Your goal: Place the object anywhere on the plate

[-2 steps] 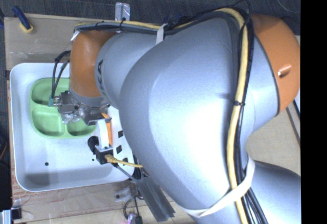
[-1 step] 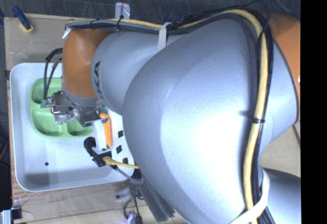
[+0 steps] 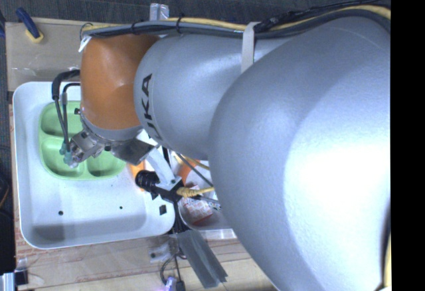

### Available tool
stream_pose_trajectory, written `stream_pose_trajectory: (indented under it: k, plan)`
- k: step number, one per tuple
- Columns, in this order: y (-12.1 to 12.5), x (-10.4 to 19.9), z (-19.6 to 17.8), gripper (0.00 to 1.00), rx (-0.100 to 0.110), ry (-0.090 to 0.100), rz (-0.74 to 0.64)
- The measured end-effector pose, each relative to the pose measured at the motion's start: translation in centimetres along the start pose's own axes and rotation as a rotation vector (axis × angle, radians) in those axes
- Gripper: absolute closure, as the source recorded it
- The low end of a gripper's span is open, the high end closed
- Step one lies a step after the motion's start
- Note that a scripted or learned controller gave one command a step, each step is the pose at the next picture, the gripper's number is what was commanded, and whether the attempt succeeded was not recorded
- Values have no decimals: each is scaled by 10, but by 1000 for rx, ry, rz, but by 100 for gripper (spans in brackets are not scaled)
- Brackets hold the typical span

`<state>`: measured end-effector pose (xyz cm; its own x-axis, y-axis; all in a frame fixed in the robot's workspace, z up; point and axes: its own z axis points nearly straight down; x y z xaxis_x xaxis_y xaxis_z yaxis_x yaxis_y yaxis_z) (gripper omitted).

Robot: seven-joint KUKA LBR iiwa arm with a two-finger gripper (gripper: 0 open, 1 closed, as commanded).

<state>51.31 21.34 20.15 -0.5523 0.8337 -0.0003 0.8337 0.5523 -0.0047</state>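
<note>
While the grey arm with its orange band covers most of the camera view, its gripper hangs over the green divided plate in the left white bin. Whether it grips anything cannot be told. An orange object lies partly hidden under the arm, in the right bin.

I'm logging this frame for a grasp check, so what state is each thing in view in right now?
Green sectioned plastic plate: lying flat in the left white bin, partly hidden by the arm.
Left shallow white bin: upright on the bench, holding the plate.
Grey arm with orange band: reaching over the left bin, above the plate.
Hand: low over the plate; grip unclear.
</note>
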Motion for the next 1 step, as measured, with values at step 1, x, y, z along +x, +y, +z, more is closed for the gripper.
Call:
stream_pose_trajectory:
  k: [1]
  plan:
    - [-33,18,25,100,4,2,-263]
